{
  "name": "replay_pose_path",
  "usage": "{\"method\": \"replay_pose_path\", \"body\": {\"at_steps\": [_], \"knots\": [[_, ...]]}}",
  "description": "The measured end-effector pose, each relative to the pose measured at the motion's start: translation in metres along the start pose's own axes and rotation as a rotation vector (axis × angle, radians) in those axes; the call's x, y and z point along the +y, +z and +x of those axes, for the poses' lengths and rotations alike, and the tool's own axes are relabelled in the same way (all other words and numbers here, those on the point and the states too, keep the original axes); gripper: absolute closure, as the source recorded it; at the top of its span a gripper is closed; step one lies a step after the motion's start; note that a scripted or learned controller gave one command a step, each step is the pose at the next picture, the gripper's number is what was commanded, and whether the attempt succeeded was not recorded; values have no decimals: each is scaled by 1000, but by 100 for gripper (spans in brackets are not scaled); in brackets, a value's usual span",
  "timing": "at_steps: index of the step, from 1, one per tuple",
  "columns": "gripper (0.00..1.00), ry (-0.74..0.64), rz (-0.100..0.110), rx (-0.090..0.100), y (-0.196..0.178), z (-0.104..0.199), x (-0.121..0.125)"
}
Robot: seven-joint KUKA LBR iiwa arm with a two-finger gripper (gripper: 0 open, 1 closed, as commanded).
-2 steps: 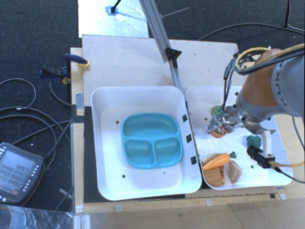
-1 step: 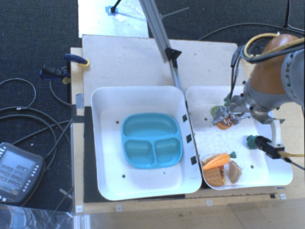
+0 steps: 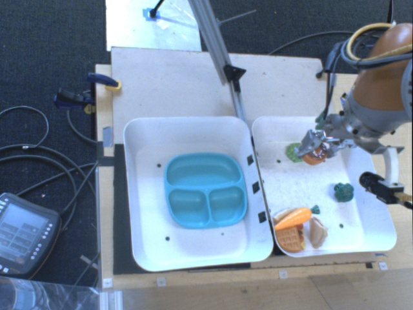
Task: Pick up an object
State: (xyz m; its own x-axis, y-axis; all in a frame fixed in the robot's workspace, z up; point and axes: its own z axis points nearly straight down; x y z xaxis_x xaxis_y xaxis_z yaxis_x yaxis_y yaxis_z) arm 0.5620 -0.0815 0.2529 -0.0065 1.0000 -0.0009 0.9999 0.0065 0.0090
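- Step in hand, as judged: the reach-and-grasp stage. The gripper (image 3: 317, 146) is seen low in the right bin (image 3: 381, 234), at its far side, over a small cluster of items.
- Under the gripper: a light green piece (image 3: 294, 152) on its left and an orange-red piece (image 3: 314, 159) right beneath the metal. Contact cannot be confirmed.
- Tool state: cannot be told — the tips are lost against the clutter, and nothing is clearly seen clamped.
- Other candidates in the right bin: a dark green broccoli-like toy (image 3: 343, 192) lying apart near the right wall; at the near-left corner a carrot (image 3: 293, 217), a waffle-like piece (image 3: 291, 239) and a pale tan piece (image 3: 317, 234), touching one another.
- Next move, as judged: a firm closing on one item alone, then a straight lift — the two pieces lie close together, so a double or glancing grasp is a risk.
- Left bin (image 3: 143, 237): a blue divided plate (image 3: 206, 190) rests flat in its middle.
- Surface and room: pale bench board (image 3: 168, 82), dark carpet (image 3: 45, 37), loose cables (image 3: 39, 157), a teach pendant (image 3: 24, 231) at lower left, a slanting metal pole (image 3: 210, 28) above.
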Motion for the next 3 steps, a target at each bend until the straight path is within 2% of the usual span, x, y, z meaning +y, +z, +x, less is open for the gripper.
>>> {"method": "replay_pose_path", "body": {"at_steps": [1,3], "knots": [[100,-5,5,3,-6,49,5],[100,-6,7,4,10,174,14]]}}
